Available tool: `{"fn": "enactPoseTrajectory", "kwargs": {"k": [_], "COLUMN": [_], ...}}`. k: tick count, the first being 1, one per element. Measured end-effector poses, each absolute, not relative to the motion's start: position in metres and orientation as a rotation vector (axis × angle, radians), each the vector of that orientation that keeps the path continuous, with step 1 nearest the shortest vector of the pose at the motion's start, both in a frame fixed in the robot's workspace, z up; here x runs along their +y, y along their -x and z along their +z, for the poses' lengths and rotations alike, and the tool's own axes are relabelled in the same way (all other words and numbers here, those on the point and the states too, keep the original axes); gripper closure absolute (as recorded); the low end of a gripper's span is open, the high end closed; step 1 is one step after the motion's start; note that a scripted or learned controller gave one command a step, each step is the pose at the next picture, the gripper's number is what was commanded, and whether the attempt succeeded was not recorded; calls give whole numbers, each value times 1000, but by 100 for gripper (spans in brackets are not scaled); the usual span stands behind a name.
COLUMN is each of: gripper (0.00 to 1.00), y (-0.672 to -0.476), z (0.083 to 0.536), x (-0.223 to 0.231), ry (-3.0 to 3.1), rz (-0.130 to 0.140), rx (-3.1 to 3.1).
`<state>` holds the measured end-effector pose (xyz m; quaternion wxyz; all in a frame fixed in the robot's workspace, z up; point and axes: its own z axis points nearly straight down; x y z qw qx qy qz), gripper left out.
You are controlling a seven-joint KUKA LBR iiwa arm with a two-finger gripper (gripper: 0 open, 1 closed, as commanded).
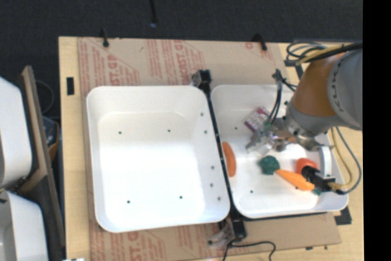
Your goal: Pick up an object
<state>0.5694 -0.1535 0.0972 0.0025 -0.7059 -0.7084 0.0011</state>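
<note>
Reaching in from the right of the frame, the grey arm (327,98) with its orange band hangs over the right bin (244,101), and its claw (267,139) sits low among the clutter at the centre of that bin. Whether the claw is open or closed cannot be told from here; the metal parts blur into the small things beneath them.

The candidates for picking all lie in the right bin. A purple-and-white item (256,119) sits just above the claw, a dark green lump (268,164) just below it, an orange carrot-shaped piece (293,179) toward the lower right, a red object (305,165) beside that, and an orange oblong (229,158) against the bin's left wall. The left bin (153,156) lies bare to the left of centre on the surface (140,64).

The risk, as I judge it, is crowding. With the purple item and the green lump both close to the claw, a closing grasp could nudge one aside or pinch an edge that slips on lifting. The oblong hugging the wall would leave little room for a finger on that side.
</note>
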Motion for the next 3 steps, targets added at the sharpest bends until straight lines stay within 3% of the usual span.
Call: {"fn": "enactPoseTrajectory", "kwargs": {"k": [1, 2, 3], "gripper": [100, 100, 100], "y": [-571, -553, -605], "z": [112, 100, 101], "x": [-157, -102, -149], "ry": [2224, 2217, 2225], "rz": [-2, 0, 0], "rx": [-2221, -2224, -2220]}}
